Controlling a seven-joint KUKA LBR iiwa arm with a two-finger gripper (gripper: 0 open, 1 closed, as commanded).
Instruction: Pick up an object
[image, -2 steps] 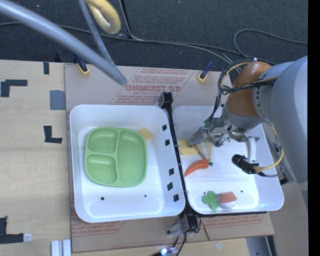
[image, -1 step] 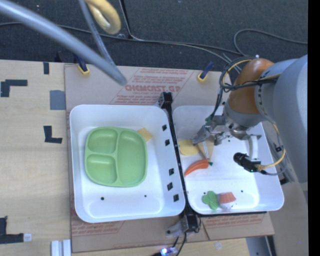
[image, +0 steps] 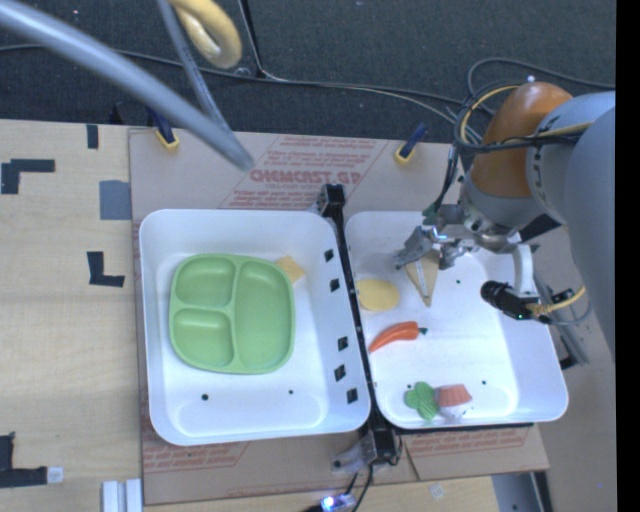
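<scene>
Apparently my gripper (image: 425, 262) hangs spread and unloaded, a pale wedge (image: 427, 282) just under its fingertips. Probably light, stiff, slick plastic; I'd pinch across its narrow flanks.

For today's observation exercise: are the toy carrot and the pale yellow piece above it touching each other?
Apart. The camera view shows a strip of white bin floor between the carrot and the yellow piece, both lying in the right bin.

Wooden bench (image: 60, 330) carries cardboard sheet (image: 300, 165); two white bins, left bin (image: 240, 410), right bin (image: 500, 370), side by side on sheet.
</scene>
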